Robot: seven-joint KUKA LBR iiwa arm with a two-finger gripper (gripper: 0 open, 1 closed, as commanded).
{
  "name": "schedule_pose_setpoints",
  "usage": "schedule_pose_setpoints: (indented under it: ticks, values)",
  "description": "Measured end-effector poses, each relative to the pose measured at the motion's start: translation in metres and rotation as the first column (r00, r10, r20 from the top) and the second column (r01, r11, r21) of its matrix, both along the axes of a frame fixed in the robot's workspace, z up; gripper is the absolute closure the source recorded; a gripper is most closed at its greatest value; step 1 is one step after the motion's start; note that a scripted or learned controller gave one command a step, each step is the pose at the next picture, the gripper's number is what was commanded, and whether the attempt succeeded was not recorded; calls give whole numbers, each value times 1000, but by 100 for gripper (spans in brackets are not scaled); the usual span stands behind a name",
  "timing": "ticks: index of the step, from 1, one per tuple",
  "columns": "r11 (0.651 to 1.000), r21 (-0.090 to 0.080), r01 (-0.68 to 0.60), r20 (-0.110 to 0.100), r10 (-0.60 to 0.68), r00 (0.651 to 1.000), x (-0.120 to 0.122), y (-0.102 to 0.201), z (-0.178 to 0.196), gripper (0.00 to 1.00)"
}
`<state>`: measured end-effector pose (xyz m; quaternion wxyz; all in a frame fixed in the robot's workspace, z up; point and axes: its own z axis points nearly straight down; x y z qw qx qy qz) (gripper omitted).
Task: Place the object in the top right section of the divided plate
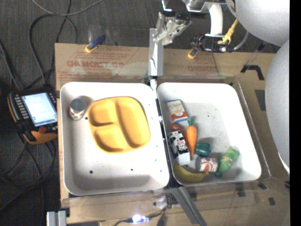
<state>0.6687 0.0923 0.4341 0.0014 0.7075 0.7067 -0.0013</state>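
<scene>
The yellow divided plate (pixel 118 123) lies in the left bin (pixel 75 173), with its three sections bare. A small grey can (pixel 77 108) stands just left of the plate. My gripper (pixel 168 29) hangs high over the back edge, above the wall between the two bins. It is open with nothing between its fingers. The right bin (pixel 235 112) holds an orange-and-white carton (pixel 176 110), a carrot (pixel 191 139), a cow-patterned carton (pixel 178 145), a small green item (pixel 203 149), a red-and-white can (pixel 207 165), a green bottle (pixel 228 158) and a banana (pixel 190 174).
A handheld controller (pixel 34 108) with a lit screen lies left of the bench. Clamps (pixel 95 42) and cables sit along the back edge. The arm's white body (pixel 263 8) fills the upper right.
</scene>
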Motion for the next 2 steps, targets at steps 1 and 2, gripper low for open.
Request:
schedule_pose_setpoints:
  ticks: [1,2]
  values:
    - [995,0,102,-2,-102,995,-25,124,-1,100]
    - [999,3,-38,-5,38,999,-82,67,-195,100]
